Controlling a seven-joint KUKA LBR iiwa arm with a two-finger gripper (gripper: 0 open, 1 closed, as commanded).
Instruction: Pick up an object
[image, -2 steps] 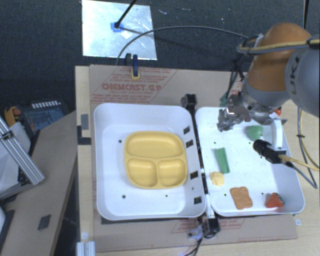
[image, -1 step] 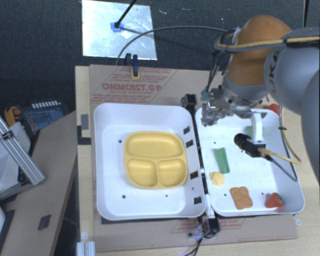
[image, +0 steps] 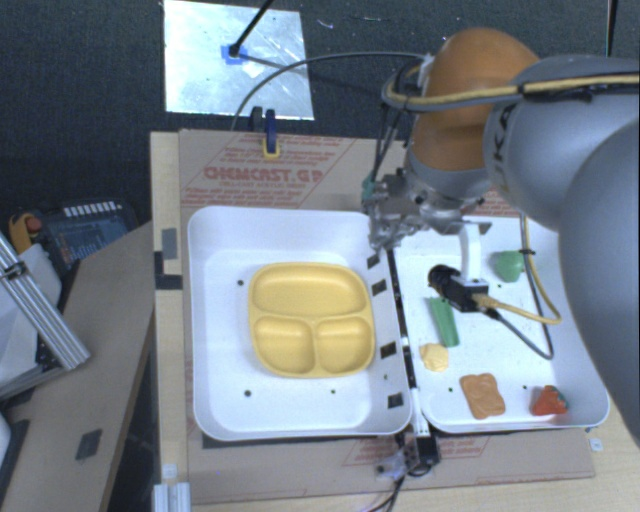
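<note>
Green stick (image: 443, 322), a slim toy-food piece, looks like the nearest candidate for the pick. It lies in the right-hand bin (image: 585, 405) as the camera sees it, close to the wall shared with the left-hand bin (image: 215, 400). The gripper (image: 383, 238) hangs over that shared wall near the far corners of the two bins. Whether it is open or closed cannot be told from this angle, and nothing is seen held in it. From the gripper, the stick lies toward the near edge of the surface and a little to the view's right. Its long axis runs roughly far-to-near, slightly tilted, so a grasp would probably go best across its narrow width. Just beyond its near end sits a pale yellow bit (image: 434, 356), close enough to be nudged during a descent. An orange-brown slice (image: 483, 395) and a red piece (image: 548, 401) lie farther off near the front wall. A round green piece (image: 509, 265) sits toward the back, to the view's right of the gripper. The left-hand bin holds a yellow divided plate (image: 308, 318), larger and harder to pinch.
</note>
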